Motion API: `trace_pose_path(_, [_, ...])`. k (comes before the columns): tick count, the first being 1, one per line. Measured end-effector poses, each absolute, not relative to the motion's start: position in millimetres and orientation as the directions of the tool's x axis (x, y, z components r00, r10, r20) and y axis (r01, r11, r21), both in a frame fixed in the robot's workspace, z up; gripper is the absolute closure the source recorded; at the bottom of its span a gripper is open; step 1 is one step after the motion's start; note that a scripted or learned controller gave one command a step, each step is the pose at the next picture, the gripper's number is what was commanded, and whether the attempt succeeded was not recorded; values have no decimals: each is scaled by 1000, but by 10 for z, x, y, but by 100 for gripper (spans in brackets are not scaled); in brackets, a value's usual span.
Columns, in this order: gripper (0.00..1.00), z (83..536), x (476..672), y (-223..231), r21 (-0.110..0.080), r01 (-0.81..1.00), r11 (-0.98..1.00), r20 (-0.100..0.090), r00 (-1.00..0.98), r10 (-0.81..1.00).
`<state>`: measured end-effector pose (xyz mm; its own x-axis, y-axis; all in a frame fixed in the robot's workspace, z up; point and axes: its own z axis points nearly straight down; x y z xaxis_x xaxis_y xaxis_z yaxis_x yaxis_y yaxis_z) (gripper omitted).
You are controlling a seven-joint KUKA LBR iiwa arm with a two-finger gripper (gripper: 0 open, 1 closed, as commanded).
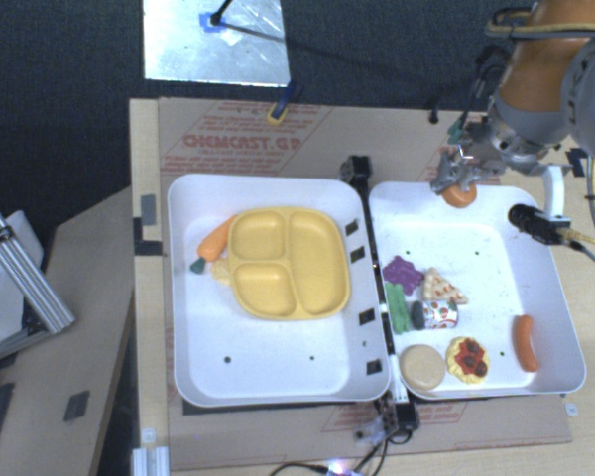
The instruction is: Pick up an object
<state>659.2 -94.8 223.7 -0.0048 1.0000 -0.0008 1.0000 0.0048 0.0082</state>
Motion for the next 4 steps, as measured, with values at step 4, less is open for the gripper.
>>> trace_pose_path(4, [100,2136,5501,-819,-1,1000,0,0,0,1000])
